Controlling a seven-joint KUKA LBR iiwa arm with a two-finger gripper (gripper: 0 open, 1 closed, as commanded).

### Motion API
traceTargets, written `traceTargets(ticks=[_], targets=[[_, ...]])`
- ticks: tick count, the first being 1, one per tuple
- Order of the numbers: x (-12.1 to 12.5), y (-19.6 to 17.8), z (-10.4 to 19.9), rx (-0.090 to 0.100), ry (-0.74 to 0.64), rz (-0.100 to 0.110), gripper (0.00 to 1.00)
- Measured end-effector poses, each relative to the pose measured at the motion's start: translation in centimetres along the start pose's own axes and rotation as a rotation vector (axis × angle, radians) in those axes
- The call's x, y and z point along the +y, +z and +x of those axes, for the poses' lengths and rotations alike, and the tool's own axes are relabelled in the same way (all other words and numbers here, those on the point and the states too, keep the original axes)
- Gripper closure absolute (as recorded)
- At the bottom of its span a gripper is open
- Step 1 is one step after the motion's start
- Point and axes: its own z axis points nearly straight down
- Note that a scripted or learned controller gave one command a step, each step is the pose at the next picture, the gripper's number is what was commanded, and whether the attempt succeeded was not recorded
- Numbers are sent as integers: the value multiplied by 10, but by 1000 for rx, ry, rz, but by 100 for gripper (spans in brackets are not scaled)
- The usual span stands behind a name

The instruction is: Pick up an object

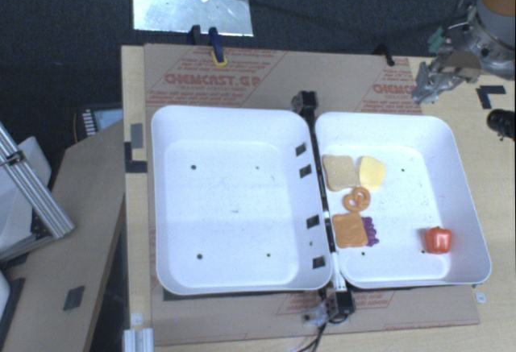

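I have the gripper (pixel 429 89) parked above the far right corner of the right bin (pixel 463 173), outside its rim, over the cardboard sheet (pixel 266 72); whether the fingers are apart or together I cannot tell, the metal blurs into one pale lump; nothing is visibly held.

All candidates sit in the right bin; left bin (pixel 234 197) has none I can see. Clustered against the divider: a tan bread slice (pixel 339 171), flat and squarish; a pale yellow cheese piece (pixel 372 172) just beside it, rounded, smooth-looking; an orange pretzel (pixel 356 199) with holes, touching or nearly touching the bread; a flat orange square (pixel 349 230) with a purple piece (pixel 369 229) tucked against its right side. A red block (pixel 438 240), chunky, glossy, sits alone near the near right wall.

Risks as I judge them: the cluster is the trap; the pieces look thin and flat, probably hard plastic toy food, so fingers may skate over them or pinch two at once; anything near the divider leaves little room for a finger on that side; the bin floor looks slick, so a nudge slides the target instead of seating it. The red block is the safest pick, well apart from the rest, though it is near the wall and could get pushed into it; the descent from the far corner also has to cross the rim cleanly.
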Motion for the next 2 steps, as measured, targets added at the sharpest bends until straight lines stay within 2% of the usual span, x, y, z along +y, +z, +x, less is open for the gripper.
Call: traceTargets(ticks=[1, 2], targets=[[-75, -132, -33, -3, 8, -9, 100], [-120, -117, 42, 2, -5, 4, 100]])
